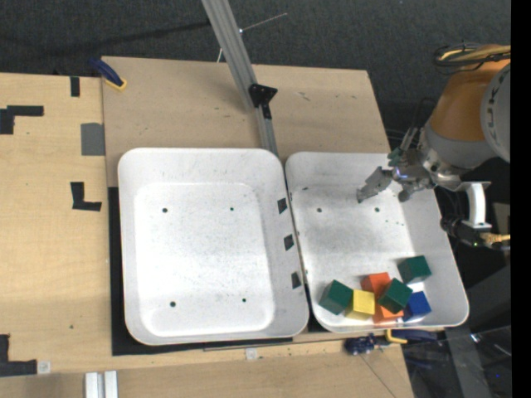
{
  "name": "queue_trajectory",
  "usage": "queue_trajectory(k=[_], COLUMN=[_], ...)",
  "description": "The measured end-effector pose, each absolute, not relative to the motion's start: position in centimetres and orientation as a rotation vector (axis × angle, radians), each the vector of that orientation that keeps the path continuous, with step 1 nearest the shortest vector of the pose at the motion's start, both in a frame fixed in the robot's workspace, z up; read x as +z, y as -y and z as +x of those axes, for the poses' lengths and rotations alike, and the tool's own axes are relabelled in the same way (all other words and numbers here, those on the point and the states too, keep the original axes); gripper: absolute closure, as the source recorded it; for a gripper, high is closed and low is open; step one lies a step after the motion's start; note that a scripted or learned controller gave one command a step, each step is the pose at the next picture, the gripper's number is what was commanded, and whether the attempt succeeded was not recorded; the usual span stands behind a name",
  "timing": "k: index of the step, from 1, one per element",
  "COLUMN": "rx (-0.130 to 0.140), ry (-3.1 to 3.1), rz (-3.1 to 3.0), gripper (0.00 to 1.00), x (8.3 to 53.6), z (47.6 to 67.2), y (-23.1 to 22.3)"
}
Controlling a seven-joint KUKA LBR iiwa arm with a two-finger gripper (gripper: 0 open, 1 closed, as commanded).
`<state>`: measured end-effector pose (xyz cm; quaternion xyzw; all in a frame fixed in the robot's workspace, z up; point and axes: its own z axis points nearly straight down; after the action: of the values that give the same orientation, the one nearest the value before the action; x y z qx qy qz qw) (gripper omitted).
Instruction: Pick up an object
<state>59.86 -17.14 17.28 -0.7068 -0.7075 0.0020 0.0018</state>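
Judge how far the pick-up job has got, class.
Done: nothing lifted; the blocks sit clustered in the right bin's near corner. In hand: the gripper hovers over that bin's far end, apart from them. Left: reach a block, grasp, lift.

Coloured blocks [377,295] lie clustered in the right bin's [332,181] near corner.

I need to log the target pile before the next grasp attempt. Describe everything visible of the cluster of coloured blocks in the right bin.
The cluster of coloured blocks lies in the near corner of the right bin, against its front rim. They look like small hard cubes: three dark green, one yellow, one orange and one blue, most of them touching or overlapping. One green block sits slightly apart toward the bin's right wall. The gripper hovers well away, over the bin's far part.
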Motion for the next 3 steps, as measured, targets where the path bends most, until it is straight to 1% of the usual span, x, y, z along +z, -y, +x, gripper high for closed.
queue_trajectory(k=[1, 2, 3], rx=[0.007, 0.006, 0.003], ry=[2.220, 2.221, 2.223], rz=[-2.217, -2.217, -2.217], gripper=[0.00, 0.00, 1.00], x=[11.4, 9.0, 10.1], z=[60.5, 60.4, 60.5], y=[17.5, 17.4, 17.3])
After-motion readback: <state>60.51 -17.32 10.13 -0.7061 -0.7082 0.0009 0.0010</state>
